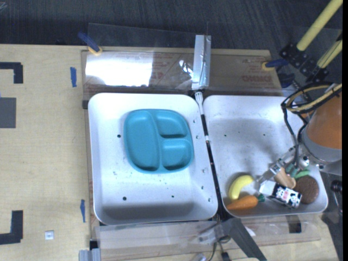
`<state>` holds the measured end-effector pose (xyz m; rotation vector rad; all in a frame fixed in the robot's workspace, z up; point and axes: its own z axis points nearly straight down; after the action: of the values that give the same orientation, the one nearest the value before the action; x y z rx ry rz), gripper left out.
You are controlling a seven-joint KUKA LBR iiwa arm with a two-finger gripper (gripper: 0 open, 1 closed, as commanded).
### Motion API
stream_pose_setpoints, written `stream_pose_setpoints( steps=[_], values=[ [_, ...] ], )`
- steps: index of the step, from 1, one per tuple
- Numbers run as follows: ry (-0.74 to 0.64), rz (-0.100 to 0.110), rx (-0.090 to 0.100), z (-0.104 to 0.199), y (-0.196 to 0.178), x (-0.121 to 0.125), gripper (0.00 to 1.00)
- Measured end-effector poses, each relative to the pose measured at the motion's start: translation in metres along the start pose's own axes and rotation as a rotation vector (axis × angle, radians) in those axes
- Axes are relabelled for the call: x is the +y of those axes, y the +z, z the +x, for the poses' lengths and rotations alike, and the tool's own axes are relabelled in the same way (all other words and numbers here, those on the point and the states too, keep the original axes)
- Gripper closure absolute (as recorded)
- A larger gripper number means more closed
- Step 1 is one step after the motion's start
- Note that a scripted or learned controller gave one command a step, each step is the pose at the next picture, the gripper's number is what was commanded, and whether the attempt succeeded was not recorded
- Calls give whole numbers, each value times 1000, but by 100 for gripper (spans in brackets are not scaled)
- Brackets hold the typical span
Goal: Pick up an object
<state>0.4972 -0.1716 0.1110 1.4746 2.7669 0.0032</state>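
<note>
Several small objects crowd the front right corner of the right bin (244, 126). A yellow banana (239, 185) lies above an orange carrot (242, 203). To their right are a small black-and-white box (286, 196) and a brown round object (308, 189). My gripper (277, 174) is low over this cluster, between the banana and the brown round object and just above the box. The arm's orange band (329, 126) rises behind it at the right edge. Clutter hides whether anything is in its grasp.
A blue divided plate (159, 140) rests in the middle of the left bin (103, 162). A clear plastic wall with a metal post (201, 61) stands behind both bins. Black cables (304, 94) and yellow rods hang at the upper right.
</note>
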Motion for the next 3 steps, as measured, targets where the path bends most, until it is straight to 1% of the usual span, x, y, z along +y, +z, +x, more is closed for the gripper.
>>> stream_pose_setpoints(
  steps=[1,2,3],
  values=[
    [401,2,1,-31,25,36,0],
    [403,-4,-4,-34,12,37,100],
    [403,-3,-3,-33,13,37,0]
  ],
)
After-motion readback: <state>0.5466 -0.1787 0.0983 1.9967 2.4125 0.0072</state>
